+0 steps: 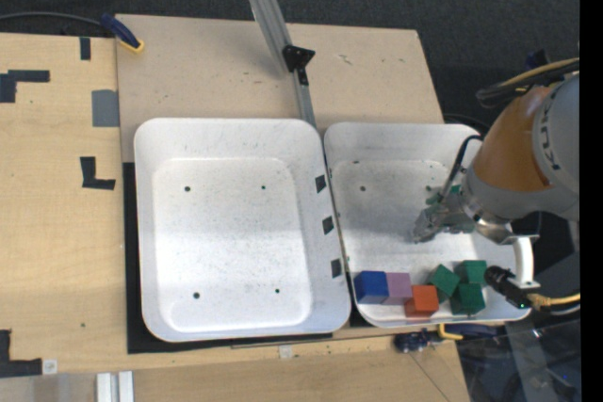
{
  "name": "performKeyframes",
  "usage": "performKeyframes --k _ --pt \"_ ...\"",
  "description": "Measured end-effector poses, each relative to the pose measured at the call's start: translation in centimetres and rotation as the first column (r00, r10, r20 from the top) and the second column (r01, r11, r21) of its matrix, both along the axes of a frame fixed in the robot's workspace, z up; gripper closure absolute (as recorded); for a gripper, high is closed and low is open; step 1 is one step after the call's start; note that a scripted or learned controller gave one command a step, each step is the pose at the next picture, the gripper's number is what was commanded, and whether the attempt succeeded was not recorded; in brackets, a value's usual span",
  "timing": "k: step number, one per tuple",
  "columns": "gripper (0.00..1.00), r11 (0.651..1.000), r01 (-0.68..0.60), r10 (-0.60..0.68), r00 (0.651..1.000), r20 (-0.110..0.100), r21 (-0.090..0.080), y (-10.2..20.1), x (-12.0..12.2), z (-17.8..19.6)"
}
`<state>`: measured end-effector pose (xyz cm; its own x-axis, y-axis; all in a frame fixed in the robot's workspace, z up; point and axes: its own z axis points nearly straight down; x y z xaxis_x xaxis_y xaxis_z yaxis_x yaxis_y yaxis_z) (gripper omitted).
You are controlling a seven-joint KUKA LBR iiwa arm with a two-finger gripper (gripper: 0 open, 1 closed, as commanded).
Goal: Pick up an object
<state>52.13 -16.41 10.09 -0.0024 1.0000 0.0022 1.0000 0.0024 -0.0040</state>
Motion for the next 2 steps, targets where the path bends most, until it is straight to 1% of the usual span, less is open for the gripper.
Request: performKeyframes --k 1,2 --pt "1.00 1.000 0.000 0.000 1.000 0.008 -0.003 0.7 0.8 5.6" --pt "1.00 1.000 0.000 0.000 1.000 0.007 -0.003 0.9 0.6 9.9"
